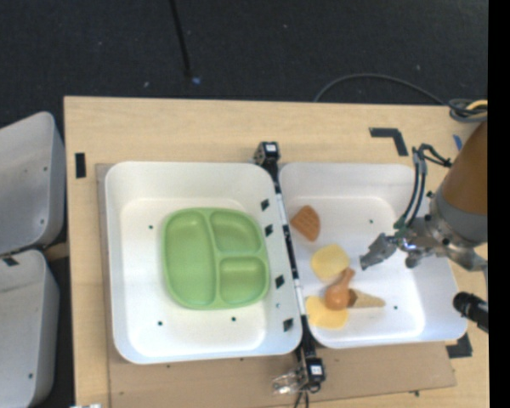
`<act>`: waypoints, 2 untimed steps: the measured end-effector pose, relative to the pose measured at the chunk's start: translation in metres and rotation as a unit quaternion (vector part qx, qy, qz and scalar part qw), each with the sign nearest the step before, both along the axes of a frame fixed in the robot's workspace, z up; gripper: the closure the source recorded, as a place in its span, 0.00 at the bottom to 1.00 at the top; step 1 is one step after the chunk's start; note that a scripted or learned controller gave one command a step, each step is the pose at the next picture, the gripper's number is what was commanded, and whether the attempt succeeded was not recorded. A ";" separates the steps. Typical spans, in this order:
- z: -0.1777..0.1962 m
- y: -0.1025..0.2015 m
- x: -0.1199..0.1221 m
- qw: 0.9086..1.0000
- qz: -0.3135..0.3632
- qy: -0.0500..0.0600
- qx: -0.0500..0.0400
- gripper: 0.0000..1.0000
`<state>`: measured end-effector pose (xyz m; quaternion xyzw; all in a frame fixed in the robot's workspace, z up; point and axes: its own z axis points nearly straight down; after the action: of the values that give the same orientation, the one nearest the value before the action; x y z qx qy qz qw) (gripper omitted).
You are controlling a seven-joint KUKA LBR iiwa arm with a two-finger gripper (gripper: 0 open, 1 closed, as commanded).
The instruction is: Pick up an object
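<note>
Jaws (381, 253) state: cannot tell, nothing visibly held. Just beside them, pale yellow round plastic slice (330, 262): likely light, stiff, slippery; pinch across its edges.

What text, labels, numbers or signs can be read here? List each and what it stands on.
None can be read: no words, numbers or brands show on the green tray, the bins, the bench, the arm or the food pieces.
Black marks on the bench are plain tape, not writing.
</note>
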<state>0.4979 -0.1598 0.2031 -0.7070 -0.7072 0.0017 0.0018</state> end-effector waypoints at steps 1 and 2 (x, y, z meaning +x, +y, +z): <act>-0.043 0.003 -0.002 1.000 -0.001 -0.001 0.000 0.00; -0.096 0.002 -0.002 1.000 -0.001 -0.001 0.000 0.00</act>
<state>0.4957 -0.1574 0.1068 -0.7076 -0.7066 0.0013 0.0009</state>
